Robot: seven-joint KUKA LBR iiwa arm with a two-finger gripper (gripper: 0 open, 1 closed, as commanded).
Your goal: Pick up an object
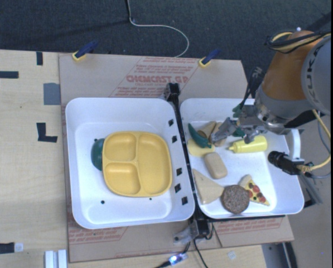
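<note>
The gripper [228, 128] was down in the right bin [293, 205], hanging over the top-left bunch of toy food. Honestly couldn't tell whether it was clenched or released, the view was too murky there.

Right beside it lay a yellow mustard bottle [249, 145], smooth plastic, on its side. Just left of the gripper was a dark green pepper-shaped piece [198, 135] partly over a pale yellow bit [196, 149]. Lower down: a tan rounded bread-roll thing [215, 164], a cream wedge [207, 187], a brown speckled round patty [235, 199] and a pizza slice [255, 190] with red dots.

The left bin [80, 121] had a glossy yellow tray [137, 163] with 3 compartments, sitting on top of a teal round item [97, 154] poking out on its left.
</note>
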